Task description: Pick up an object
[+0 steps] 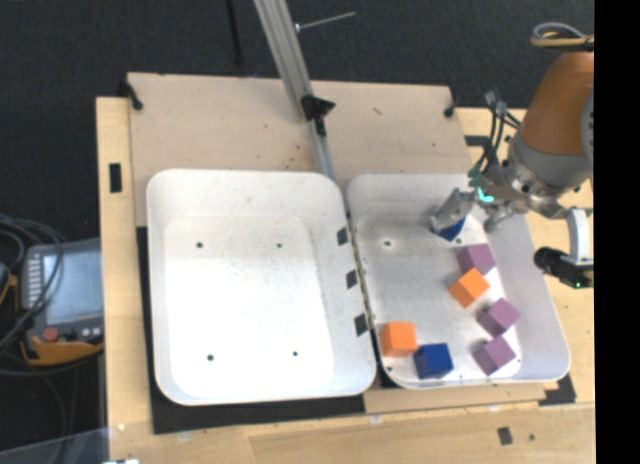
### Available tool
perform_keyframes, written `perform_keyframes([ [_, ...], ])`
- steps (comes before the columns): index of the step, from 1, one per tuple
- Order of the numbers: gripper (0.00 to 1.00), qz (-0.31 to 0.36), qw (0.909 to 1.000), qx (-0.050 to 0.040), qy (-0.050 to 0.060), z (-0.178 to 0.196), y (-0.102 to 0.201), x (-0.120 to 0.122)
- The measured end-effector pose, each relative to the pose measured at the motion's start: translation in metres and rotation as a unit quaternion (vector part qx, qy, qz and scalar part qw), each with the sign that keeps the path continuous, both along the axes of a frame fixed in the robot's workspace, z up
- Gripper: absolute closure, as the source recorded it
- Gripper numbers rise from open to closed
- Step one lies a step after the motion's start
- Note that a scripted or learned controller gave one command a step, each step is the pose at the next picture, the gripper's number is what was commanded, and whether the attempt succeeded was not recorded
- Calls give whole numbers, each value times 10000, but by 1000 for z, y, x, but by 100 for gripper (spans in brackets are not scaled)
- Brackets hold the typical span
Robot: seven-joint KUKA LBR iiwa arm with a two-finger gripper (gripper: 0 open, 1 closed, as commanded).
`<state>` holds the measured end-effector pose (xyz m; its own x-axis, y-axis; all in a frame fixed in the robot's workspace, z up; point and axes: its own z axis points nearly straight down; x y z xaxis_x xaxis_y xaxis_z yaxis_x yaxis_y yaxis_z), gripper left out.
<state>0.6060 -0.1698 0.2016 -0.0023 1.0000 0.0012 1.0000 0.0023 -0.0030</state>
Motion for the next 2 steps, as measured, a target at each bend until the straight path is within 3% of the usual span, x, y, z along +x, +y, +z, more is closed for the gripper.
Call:
perform_keyframes([
  [1,0,5,10000,-7,-19,2,0,1],
  [2,0,12,10000,-14,4,-53,-1,10],
])
